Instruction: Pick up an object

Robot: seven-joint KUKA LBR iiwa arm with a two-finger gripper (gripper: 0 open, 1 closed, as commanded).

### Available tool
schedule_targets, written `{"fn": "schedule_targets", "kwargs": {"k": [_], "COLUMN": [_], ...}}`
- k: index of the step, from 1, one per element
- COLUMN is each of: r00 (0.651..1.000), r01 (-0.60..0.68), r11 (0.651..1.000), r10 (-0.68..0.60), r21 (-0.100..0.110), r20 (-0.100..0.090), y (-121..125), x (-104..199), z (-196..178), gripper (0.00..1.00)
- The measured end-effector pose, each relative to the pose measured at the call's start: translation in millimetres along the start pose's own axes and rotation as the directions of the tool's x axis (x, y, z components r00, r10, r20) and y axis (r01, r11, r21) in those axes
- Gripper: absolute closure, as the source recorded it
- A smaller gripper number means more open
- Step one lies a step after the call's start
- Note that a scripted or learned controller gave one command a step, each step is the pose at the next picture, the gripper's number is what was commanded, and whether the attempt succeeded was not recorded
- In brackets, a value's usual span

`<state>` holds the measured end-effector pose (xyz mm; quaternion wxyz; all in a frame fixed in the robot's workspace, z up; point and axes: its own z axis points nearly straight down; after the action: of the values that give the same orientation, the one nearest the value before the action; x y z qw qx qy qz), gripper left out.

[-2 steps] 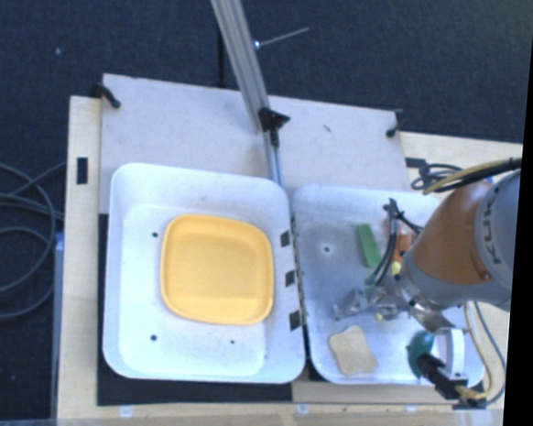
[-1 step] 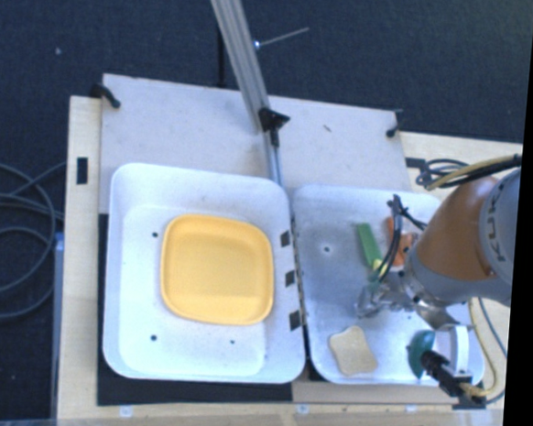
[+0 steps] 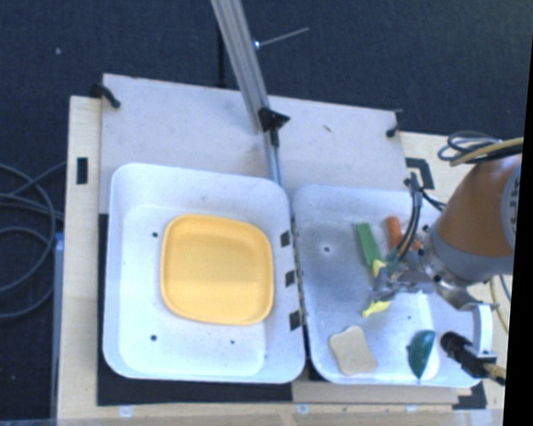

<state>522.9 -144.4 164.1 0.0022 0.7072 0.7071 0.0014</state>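
Currently, camera view: two white bins side by side on the bench. Left bin (image 3: 126, 242) carries a yellow square plate (image 3: 217, 269), roughly central. Right bin (image 3: 325, 221) carries the loose items: green stick (image 3: 368, 245) near the far edge, long axis running far-to-near with a slight lean; orange piece (image 3: 393, 229) just beside it toward the right edge; small yellow piece (image 3: 376, 307) mid-bin; tan sponge-like block (image 3: 354, 349) at the near edge; teal item (image 3: 420, 351) toward the near-right corner.

Arm enters from the right, orange band over the bin's right edge. Gripper (image 3: 392, 274) sits low in the right bin, between the near end of the green stick and the yellow piece. Wrist and cabling hide the tip, so whether it's spread, closed, or pinching anything: can't tell. Nothing visibly held.

Key relation: the yellow piece lies just beside the gripper, on its near side, slightly toward the bin's centre; looks touching or almost, can't resolve which. Its long axis runs diagonally, near-left to far-right. Green stick's near end is just on the far-left side. Judgement: these two are the candidates, yellow piece the nearer. Grasp should close across the short axis, so alignment to that diagonal matters. Risk: nudging it away instead of capturing. Sponge block and teal item are well apart, plate irrelevant.
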Motion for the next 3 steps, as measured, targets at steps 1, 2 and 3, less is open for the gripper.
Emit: {"fn": "schedule_targets", "kwargs": {"k": [1, 2, 3], "r00": [1.0, 1.0, 1.0], "r01": [0.0, 0.003, 0.003], "r11": [1.0, 1.0, 1.0], "r10": [0.0, -0.003, -0.003], "r21": [0.0, 0.004, 0.004], "r20": [0.0, -0.002, -0.002], "y": [1, 1, 1], "x": [-1, 47, 90], "z": [-43, -39, -39], "gripper": [1.0, 1.0, 1.0]}}
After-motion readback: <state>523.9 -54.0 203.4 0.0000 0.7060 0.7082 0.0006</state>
